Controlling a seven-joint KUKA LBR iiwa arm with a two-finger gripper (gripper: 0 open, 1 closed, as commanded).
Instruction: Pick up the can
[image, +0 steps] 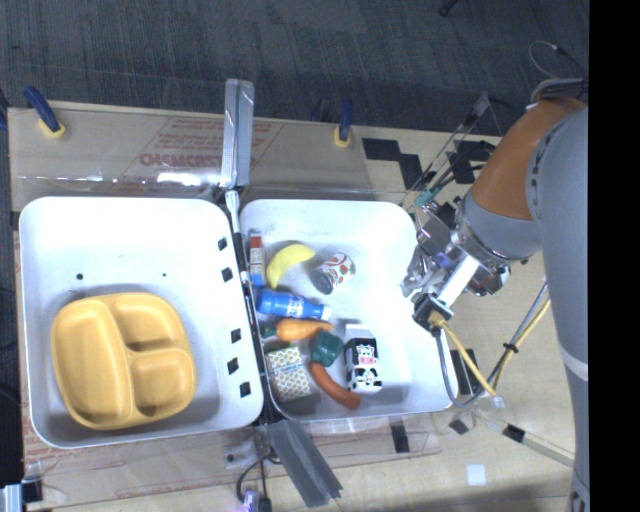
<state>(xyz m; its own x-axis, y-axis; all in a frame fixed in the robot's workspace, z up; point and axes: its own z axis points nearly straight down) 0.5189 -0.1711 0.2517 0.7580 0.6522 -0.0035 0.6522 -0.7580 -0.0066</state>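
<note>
Gripper (424, 292), openness unclear, hangs at the right bin (390, 240) rim, bare floor toward can (335, 268).

A dark grey, finely ribbed floor (300, 50) is running along the far side of the scene. A pale plywood bench (130, 145) with faded red lettering is taking up the rest. One blue clamp (45, 112) is gripping its far edge at the left, and a second blue clamp (344, 128) is gripping it nearer the middle. Black stepped squares (388, 152) are showing on the wood at the far right. Even light is falling from above, glaring off the bench's two shallow white bins (120, 215).
</note>
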